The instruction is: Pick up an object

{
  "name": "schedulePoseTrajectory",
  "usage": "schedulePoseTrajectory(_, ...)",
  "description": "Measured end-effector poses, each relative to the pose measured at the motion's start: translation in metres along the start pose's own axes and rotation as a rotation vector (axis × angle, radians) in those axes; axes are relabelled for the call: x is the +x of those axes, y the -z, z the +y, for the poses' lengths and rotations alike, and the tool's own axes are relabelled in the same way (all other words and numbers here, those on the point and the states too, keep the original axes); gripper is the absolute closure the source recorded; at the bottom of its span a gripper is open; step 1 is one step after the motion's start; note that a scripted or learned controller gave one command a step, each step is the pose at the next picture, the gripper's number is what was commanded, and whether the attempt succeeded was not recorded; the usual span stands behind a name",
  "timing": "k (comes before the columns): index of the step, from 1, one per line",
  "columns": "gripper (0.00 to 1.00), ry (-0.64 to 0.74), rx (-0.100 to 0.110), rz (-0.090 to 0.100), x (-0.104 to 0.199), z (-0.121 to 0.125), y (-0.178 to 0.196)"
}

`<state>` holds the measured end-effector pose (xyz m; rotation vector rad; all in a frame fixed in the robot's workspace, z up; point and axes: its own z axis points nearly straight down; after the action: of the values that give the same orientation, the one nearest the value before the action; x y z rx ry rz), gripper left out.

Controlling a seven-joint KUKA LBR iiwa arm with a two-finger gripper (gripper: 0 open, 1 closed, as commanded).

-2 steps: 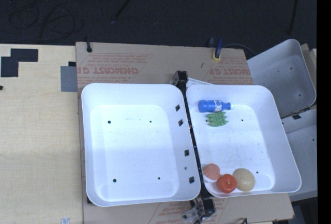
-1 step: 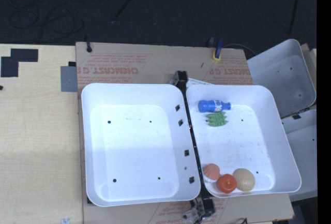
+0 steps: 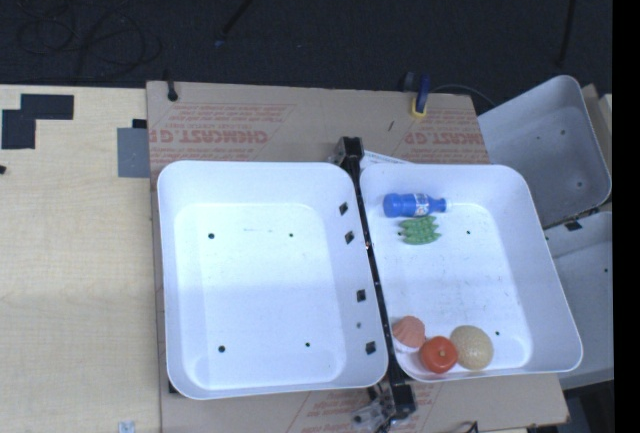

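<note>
Lying near the right bin's point(image 3: 552, 293) far wall: a bottle point(image 3: 412, 205) beside a green toy point(image 3: 420, 231). Three round things, pink point(image 3: 407, 330), red point(image 3: 437, 355) and tan point(image 3: 472, 346), cluster at its near edge.

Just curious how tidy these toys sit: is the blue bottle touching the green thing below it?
Apart. The camera view shows a thin strip of white bin floor between the blue bottle and the green thing.
</note>
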<state>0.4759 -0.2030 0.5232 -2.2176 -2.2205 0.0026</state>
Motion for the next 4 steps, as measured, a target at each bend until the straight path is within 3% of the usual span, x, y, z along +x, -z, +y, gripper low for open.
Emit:
schedulePoseTrajectory(1, 1.0, 0.001, -0.004, -0.002, 0.008, 0.018, 0.015)
schedulePoseTrajectory(2, 1.0, -0.003, 0.0, 0.0, -0.011, -0.001, 0.008)
schedulePoseTrajectory(3, 1.0, 0.001, 0.001, 0.0, 0.007, 0.0, -0.016)
schedulePoseTrajectory(4, 1.0, -0.002, 0.001, -0.001, -0.004, 0.0, -0.024)
